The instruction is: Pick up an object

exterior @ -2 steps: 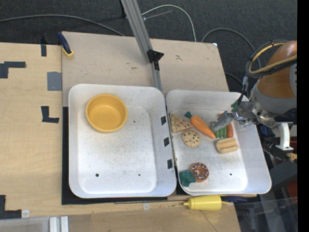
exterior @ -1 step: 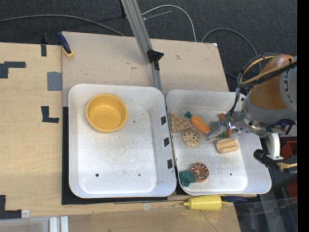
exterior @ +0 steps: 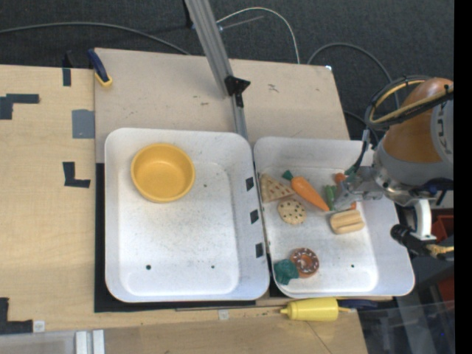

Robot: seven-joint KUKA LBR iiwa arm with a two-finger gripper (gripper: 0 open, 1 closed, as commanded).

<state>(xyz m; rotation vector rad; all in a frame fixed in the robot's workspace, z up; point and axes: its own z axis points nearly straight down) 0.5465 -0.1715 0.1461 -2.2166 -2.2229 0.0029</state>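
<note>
The jaws are seen lowered into the right bin, poised at the near end of a bread roll and just beside a toy carrot; whether the jaws are spread or closed cannot be told, and nothing is seen held between them. A cookie and a cracker wedge lie a little farther from the jaws, past the carrot, while a doughnut and a green piece rest well apart toward the bin's front. A yellow bowl sits far off in the left bin. A miss is judged likely: with roll, carrot and small green and orange bits crowded close, one item could be nudged aside or two pinched together, and the rounded roll could slip free on lifting. No brand, label or legible writing can be made out anywhere on the surface.
</note>
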